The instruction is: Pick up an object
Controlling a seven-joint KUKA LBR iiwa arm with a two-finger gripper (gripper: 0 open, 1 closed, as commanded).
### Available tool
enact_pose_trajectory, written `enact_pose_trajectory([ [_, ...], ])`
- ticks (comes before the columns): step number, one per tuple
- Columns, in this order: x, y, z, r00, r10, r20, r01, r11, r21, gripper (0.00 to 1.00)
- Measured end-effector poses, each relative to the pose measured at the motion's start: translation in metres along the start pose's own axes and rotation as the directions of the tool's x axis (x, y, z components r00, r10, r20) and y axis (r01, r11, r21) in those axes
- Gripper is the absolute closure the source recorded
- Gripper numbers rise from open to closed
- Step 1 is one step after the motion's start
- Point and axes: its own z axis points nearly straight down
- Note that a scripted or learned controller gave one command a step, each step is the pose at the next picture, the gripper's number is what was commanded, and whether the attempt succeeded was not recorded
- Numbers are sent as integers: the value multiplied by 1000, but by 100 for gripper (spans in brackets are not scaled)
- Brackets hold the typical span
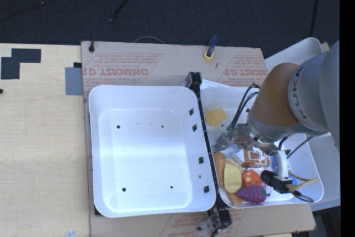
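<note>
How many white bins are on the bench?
2. The left bin takes up the middle of the view. The right bin sits against its right side, holds the toys, and is partly covered by the arm.

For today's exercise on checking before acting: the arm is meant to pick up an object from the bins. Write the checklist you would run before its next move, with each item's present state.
1. Objects within reach: ok. The right bin holds a purple grape bunch, a yellow piece and a yellow round item.
2. Arm over the right bin: ok.
3. Gripper state: cannot tell; the wrist hides it.
4. Anything held: cannot tell.
5. Target isolated: not ok. The toys at the bin's near end lie crowded together, touching.
6. Easier target: ok. The yellow round item lies apart.
</note>
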Motion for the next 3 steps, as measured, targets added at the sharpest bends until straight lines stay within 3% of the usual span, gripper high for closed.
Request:
enact_pose_trajectory([
  [1,-48,-28,0,1000,-1,-1,1,1000,-2,0],
  [2,3,18,1,1000,-5,-2,5,1000,0,0],
  [3,73,49,-194,1000,-8,-2,8,1000,-14,0],
])
